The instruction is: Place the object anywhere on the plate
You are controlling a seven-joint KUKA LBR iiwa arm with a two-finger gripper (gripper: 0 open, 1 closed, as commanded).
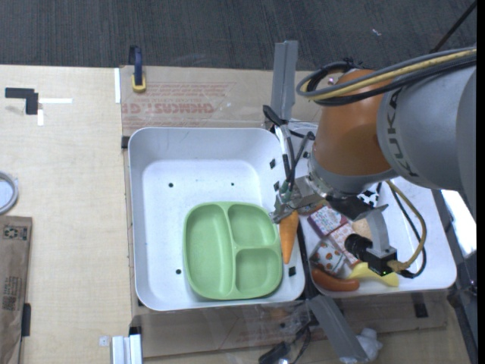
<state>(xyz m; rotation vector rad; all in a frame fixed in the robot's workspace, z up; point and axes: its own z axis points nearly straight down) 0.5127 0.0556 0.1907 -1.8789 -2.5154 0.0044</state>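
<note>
On the left, the bench (61,279) carries a white bin (151,196) that holds a green divided plate (231,250) with three compartments, sitting toward the bin's near right corner. Just right of the plate, an orange toy carrot (289,237) hangs point-down over the wall between the two bins, its upper end caught between the fingers of the hand (286,202), which is closed narrowly on it. The carrot's tip is beside the plate's right rim, not yet over it. It looks like a light, stiff plastic piece (smooth, so likely a bit slippery), and tapered, so a grip near the thick top end seems safest; a pinch lower down could squeeze it out. To the right, the second bin (436,268) holds other toy foods: a small printed box (324,220), a red sausage (335,280) and a banana (377,271).
</note>
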